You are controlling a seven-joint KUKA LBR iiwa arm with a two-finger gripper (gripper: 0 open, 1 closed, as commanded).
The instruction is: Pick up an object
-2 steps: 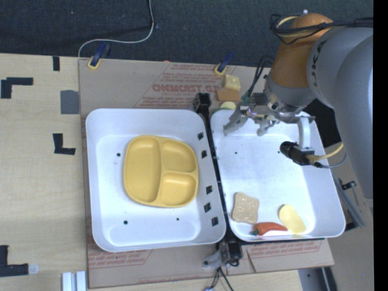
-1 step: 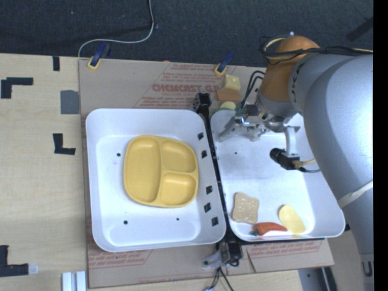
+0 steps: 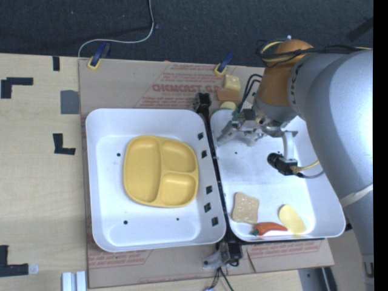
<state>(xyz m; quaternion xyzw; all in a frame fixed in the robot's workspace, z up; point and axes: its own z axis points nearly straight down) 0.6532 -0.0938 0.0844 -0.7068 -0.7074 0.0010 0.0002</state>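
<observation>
Over the far end of the right bin (image 3: 321, 220), the grey arm (image 3: 339, 102) bends down from the right, its orange band above the wrist, and the hand (image 3: 242, 129) hangs low near the bin's back wall. Whether it is open or closed cannot be told, and nothing is seen in its grasp. Well nearer the camera than the hand, at the bin's front edge, lie a tan cracker (image 3: 245, 207), a yellow piece (image 3: 292, 218) and a red-orange pepper (image 3: 270, 228). Left of the hand, the left bin (image 3: 100, 223) holds a yellow divided plate (image 3: 161, 170).
</observation>
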